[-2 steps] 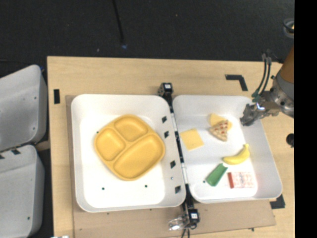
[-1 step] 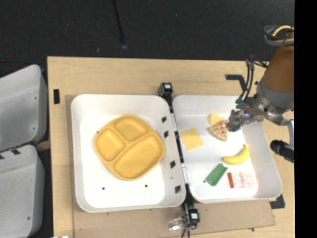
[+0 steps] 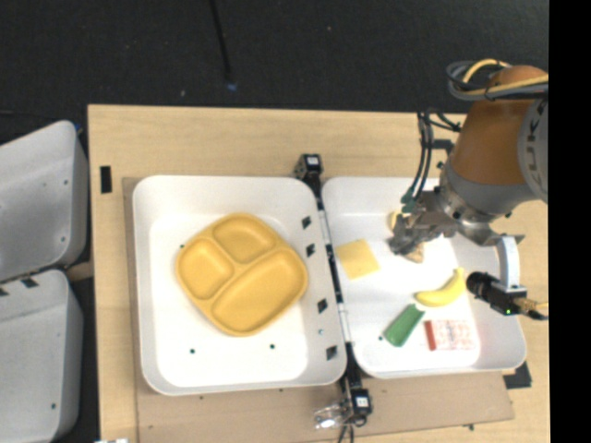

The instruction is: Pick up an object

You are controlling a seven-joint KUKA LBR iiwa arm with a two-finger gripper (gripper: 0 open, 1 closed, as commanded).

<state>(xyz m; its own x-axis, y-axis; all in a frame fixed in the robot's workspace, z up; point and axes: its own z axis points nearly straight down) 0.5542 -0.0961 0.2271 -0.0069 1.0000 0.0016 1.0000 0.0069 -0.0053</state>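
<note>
The right bin (image 3: pixel 369 201) holds a pale yellow flat square (image 3: pixel 357 258), a yellow banana (image 3: pixel 442 291), a green block (image 3: pixel 404 325) and a red-and-white packet (image 3: pixel 450 335). My gripper (image 3: pixel 406 240) reaches down into the upper middle of that bin, right of the yellow square and above the banana. A small tan object (image 3: pixel 414 253) shows at its tip; whether it sits between the fingers is hidden by the wrist.
A yellow divided plate (image 3: pixel 242 272) lies in the left bin (image 3: pixel 152 340). The arm's orange band (image 3: pixel 494 137) hangs over the right bin's far right corner. Grey seats (image 3: pixel 37 247) stand left of the bench.
</note>
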